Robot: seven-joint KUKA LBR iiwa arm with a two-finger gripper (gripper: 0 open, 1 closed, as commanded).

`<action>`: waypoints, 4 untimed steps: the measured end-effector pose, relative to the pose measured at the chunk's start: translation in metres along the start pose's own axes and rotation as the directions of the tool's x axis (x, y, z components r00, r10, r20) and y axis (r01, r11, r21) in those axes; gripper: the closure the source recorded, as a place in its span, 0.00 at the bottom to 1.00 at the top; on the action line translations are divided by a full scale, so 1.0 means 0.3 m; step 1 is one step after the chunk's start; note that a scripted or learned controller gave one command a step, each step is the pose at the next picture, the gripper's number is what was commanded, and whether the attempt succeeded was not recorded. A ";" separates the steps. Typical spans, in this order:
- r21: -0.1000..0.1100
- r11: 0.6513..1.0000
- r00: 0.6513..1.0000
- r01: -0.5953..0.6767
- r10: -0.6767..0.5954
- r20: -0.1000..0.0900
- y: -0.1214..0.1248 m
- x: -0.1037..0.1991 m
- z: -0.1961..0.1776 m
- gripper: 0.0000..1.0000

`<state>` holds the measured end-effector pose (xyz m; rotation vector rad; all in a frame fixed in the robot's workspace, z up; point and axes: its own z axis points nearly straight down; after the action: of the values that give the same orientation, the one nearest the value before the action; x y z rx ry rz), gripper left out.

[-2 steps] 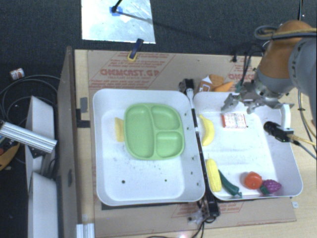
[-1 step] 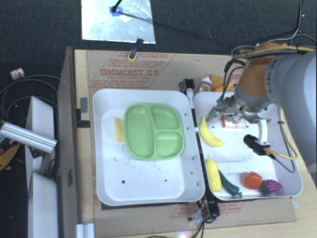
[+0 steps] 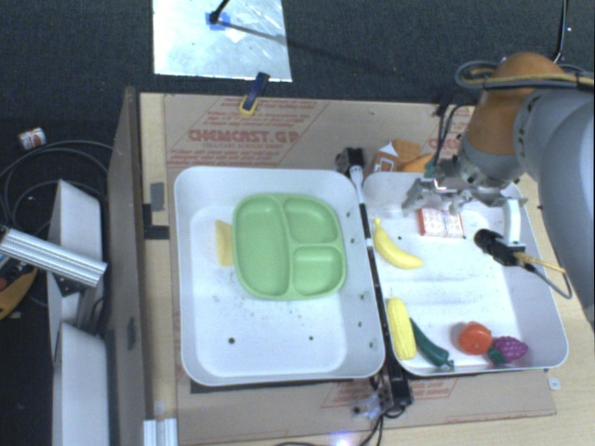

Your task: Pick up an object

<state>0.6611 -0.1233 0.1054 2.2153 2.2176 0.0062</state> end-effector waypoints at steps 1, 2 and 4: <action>-0.005 1.000 1.000 0.001 -0.001 0.000 0.038 -0.069 0.052 0.00; -0.015 1.000 1.000 0.005 -0.005 0.004 0.047 -0.070 0.004 1.00; -0.009 1.000 1.000 0.002 -0.002 0.001 -0.001 -0.170 0.049 0.00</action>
<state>0.6611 -0.1743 0.0910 2.2086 2.2146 0.0147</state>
